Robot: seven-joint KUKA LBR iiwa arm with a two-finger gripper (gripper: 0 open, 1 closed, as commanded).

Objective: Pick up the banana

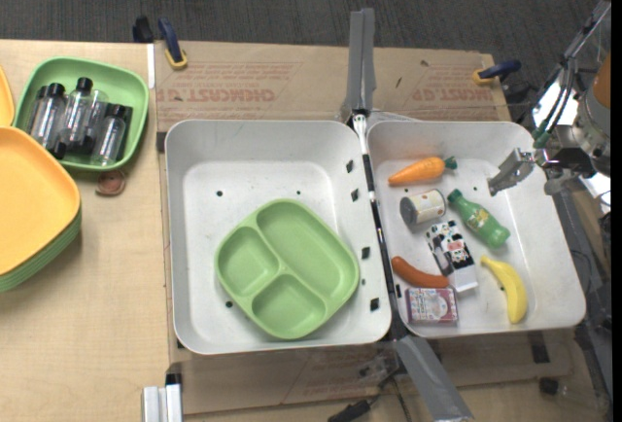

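Tool (pixel 515 167) hangs over right bin's (pixel 569 245) far right corner, finger state unclear. Banana (pixel 509 287) lies near front right wall, below green bottle (pixel 478 219). Best approach: descend straight, straddle banana's middle crosswise.

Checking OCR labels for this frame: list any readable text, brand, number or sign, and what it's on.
"CHEMCYZT" or similar, red print seen upside down on the cardboard sheet behind the bins; the letters are uncertain.
Pink carton: print too small to read.
Black-and-white carton: pattern only, nothing legible.
Green bottle label: blurred.
Small bottles in the green tray: unreadable.
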